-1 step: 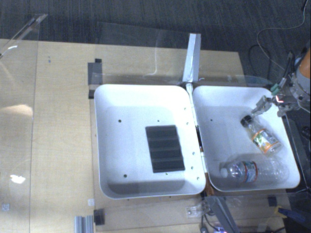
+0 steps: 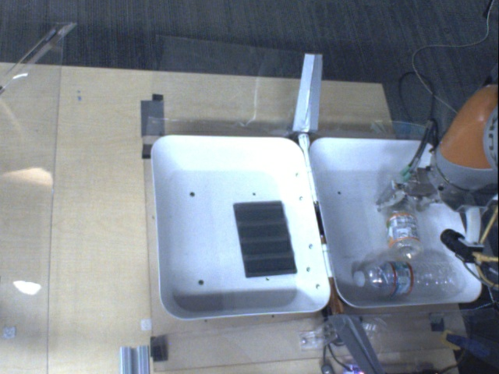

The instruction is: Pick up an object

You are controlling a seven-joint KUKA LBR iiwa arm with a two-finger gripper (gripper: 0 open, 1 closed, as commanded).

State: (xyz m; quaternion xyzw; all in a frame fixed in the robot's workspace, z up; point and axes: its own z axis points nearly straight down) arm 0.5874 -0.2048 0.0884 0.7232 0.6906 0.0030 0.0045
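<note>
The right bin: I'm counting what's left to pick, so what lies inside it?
Two clear plastic bottles lie in the right bin, with the gripper above them. Anything under the arm is hidden.

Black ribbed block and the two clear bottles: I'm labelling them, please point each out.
Black ribbed block [image 2: 265, 238], camera view, centre.
Upright-lying bottle [image 2: 402, 231], camera view, label.
Front bottle [image 2: 394, 277], camera view, label.

Two clear plastic bottles [image 2: 403, 232] [image 2: 390, 276] lie in the right bin [image 2: 351, 170], near its front right corner.
</note>
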